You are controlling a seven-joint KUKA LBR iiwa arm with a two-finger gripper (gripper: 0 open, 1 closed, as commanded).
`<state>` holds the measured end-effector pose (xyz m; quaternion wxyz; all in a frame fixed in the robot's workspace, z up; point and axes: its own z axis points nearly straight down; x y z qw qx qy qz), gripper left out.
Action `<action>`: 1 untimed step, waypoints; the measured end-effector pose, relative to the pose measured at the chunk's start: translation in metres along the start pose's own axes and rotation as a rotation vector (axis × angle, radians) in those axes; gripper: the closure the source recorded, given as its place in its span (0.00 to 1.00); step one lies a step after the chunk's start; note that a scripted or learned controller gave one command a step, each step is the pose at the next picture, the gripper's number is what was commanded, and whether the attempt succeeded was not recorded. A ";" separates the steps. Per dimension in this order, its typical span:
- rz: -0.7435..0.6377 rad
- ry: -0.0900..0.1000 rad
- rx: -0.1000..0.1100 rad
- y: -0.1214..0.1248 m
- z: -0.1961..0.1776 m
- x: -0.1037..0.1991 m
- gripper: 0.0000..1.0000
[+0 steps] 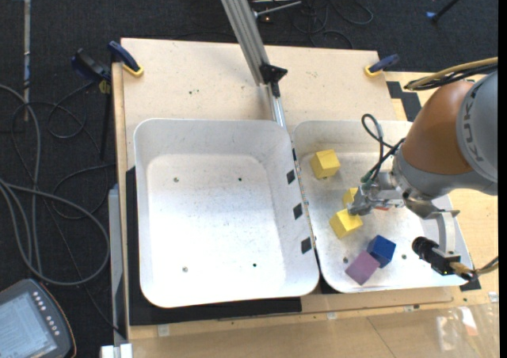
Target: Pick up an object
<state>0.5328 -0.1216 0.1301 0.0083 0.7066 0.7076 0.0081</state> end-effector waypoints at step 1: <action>0.000 -0.002 0.018 0.002 -0.044 -0.006 1.00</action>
